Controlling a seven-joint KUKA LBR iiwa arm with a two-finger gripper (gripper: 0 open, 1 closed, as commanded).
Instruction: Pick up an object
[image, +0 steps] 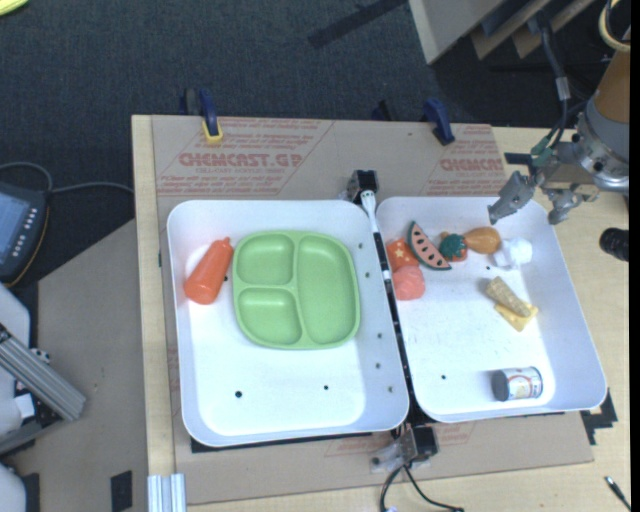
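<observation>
End effector (536, 201) hovering spread open, grasping nothing, above right bin (560, 330); orange egg-shaped toy (483, 239) lying beneath (beside watermelon slice (428, 247)); cardboard-covered worktop (150, 300), dark carpet.

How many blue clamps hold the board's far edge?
2: one blue clamp sits at the far left above the left bin, the other clamp above the right bin.

One fixed camera looks down aslant on both white bins (200, 400).
</observation>
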